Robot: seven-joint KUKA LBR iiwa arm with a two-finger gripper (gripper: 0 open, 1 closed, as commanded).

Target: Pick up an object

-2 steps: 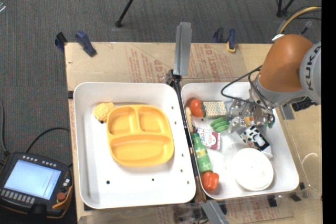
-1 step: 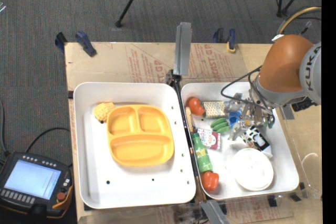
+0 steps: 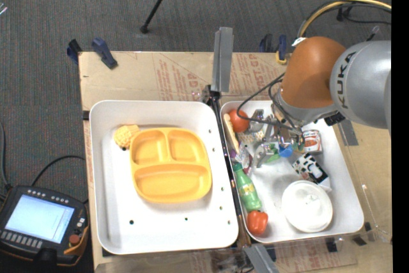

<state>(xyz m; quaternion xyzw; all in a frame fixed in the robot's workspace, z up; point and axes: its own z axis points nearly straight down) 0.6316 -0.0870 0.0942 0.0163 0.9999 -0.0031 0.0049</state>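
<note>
Green and bottle-shaped, one toy [image 3: 246, 187] lies along the left wall of the right bin [image 3: 348, 166], with a red pepper-like piece [image 3: 257, 221] just below it and a red tomato [image 3: 239, 121] near the bin's top left corner. A white round lid or bowl [image 3: 308, 204] sits toward the lower right, a black-and-white cow-patterned item [image 3: 311, 167] just above it, and a small red-and-white can [image 3: 311, 140] near that. The tool [image 3: 271, 147] is low over a cluster of small mixed objects in the middle of this bin; whether it is wide, narrow or gripping anything cannot be told. The left bin [image 3: 105, 169] holds a yellow divided tray [image 3: 170, 163] with a yellow corn-like piece [image 3: 125, 135] touching its upper left corner. Both bins rest on the brown surface [image 3: 147, 73].
</note>
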